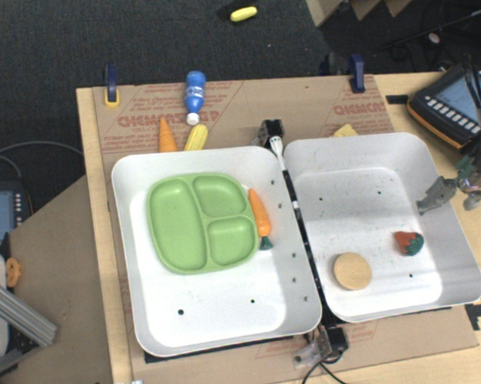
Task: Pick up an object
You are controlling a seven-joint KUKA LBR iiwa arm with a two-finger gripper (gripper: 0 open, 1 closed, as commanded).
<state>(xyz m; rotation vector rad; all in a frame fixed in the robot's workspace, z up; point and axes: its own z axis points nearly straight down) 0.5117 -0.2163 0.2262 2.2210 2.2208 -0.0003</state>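
Gripper (441, 194) of grey metal sits at the right rim of the right-hand shallow white bin (362, 159), low over its sloping wall, and we cannot tell whether it is wide or narrow; we see nothing held in it.

Nearest to it lies a small red toy fruit with a green leafy end (408, 243), on the bin floor just in front of the claw and a little to its left, apart from it. Further left and nearer to us in that bin rests a round tan disc (352, 271), close to the front wall and clear of the red fruit.

We find the left-hand shallow white bin (226, 325) touching its neighbour along the middle seam. It holds a light green divided plate with three compartments (201, 221), lying flat towards the back. An orange toy carrot with a green tip (260, 213) lies against the plate's right edge, on the bin floor.

Behind the bins, on the brown cardboard sheet (300, 104), we see an orange cone-shaped toy (166, 136), a yellow toy (196, 137) just beside it, and a blue and white bottle (194, 97) behind those.
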